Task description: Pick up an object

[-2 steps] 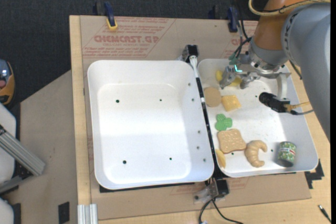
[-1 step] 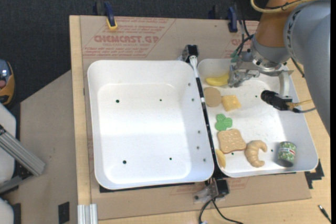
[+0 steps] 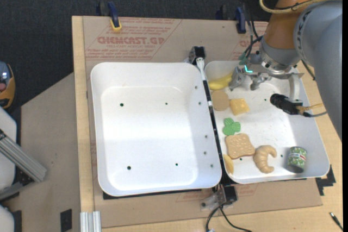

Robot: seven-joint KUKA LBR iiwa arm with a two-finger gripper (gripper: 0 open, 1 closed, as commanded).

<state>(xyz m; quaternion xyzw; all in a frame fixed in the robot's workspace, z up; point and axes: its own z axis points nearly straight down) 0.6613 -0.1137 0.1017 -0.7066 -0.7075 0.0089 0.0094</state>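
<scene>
White plastic bins are sitting side by side on the bench; the right bin (image 3: pixel 312 141) is holding every candidate object. The gripper (image 3: pixel 246 77) is hovering over the bin's far end, just beside the yellow banana (image 3: pixel 219 83); whether it is open or closed cannot be told. Nothing is showing in its grasp. The banana is lying against the dividing wall, near the tan round piece (image 3: pixel 219 99) and the yellow cheese wedge (image 3: pixel 239 106). Risk, as a judgement: a descent here is likely striking the wall or nudging the curved banana aside, and crowding neighbours are inviting a slipped or double grasp.
</scene>
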